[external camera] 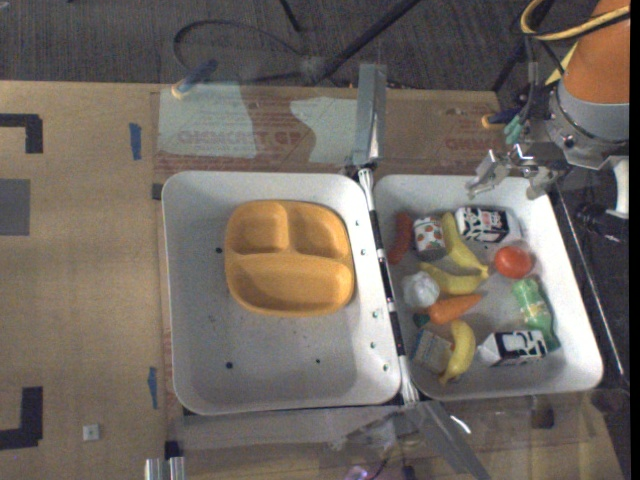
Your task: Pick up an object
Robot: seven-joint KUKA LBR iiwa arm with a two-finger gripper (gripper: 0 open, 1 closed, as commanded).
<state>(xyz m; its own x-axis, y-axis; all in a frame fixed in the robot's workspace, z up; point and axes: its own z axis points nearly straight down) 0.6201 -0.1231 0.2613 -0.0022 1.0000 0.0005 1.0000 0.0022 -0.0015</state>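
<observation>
Tomato (513,261): your nearest pick, lying in the right bin (583,343) near its far right side; likely light, smooth and round, so grip across its middle.
Hand (514,174): fingers spread, holding nothing, over the bin's far right corner.
Arm (598,68): reaches in from the right.

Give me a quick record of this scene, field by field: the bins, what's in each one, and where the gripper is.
left bin: holds an orange divided tray
right bin: holds toy food in a loose pile
items seen: two bananas, tomato, carrot, two black-and-white milk cartons, green bottle, red sausage
gripper: above the right bin's far right corner, nothing visibly held
fingers: cannot tell
</observation>
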